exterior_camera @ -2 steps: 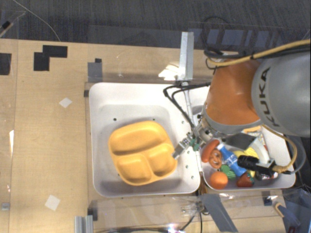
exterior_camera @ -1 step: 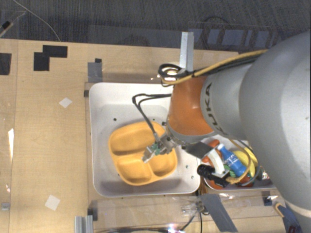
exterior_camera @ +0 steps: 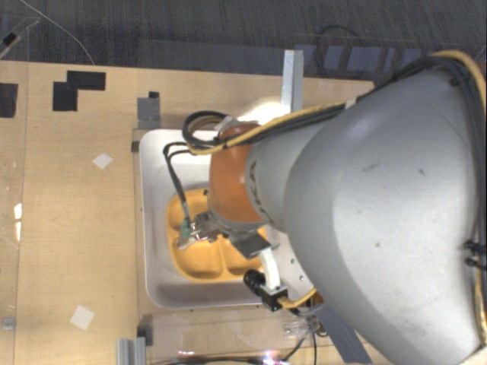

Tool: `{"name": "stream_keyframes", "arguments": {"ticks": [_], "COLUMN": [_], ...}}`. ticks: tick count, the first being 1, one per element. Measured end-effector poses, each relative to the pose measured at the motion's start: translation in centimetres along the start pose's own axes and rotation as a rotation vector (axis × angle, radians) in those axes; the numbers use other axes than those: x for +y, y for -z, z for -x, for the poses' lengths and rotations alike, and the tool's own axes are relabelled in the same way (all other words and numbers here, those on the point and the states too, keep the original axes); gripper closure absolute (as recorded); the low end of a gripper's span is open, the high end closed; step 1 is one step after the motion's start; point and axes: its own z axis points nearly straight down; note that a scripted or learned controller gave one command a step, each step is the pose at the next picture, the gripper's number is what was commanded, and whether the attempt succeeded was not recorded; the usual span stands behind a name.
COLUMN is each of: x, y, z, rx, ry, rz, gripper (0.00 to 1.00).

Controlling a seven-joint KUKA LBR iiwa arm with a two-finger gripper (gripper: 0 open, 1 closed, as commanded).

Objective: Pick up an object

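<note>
- Reach seems to be the step in hand: the grey arm [exterior_camera: 380, 204] comes in from the right of the frame and hangs low over the white bin [exterior_camera: 156, 226] at frame centre, its orange band [exterior_camera: 232, 181] right above the bin's middle.
- The hand [exterior_camera: 190, 233] sits at the lower left end of the wrist, down among the metal fittings, and from where I stand I cannot tell its state; the arm's bulk covers too much.
- The task's thing looks to be the yellow object [exterior_camera: 199, 258], a broad, shallow, tray-like piece lying flat on the bin's floor in the lower centre of the frame.
- It lies directly under the hand and spreads out below and to the right of it; whether they are touching or just apart I cannot tell.
- I see nothing lifted, so my judgement is that the pick is not yet made.
- The next move calls for a sure grip on an edge of the yellow object, then a straight rise clear of the bin's wall; a flat, wide piece like that may slip.
- The wooden surface [exterior_camera: 68, 242] lies to the left of the bin.
</note>
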Motion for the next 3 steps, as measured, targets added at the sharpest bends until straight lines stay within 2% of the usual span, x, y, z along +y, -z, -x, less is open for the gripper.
{"name": "stream_keyframes", "arguments": {"ticks": [1,2,3], "x": [1.8,2.6,-2.8], "y": [-0.2,-0.4,1.3], "z": [-1.2,-1.8,3.4], "rx": [0.006,0.002,0.0], "ry": [-0.405,-0.461,-0.543], "rz": [-0.005,-0.011,-0.035], "gripper": [0.0,0.0,0.0]}}
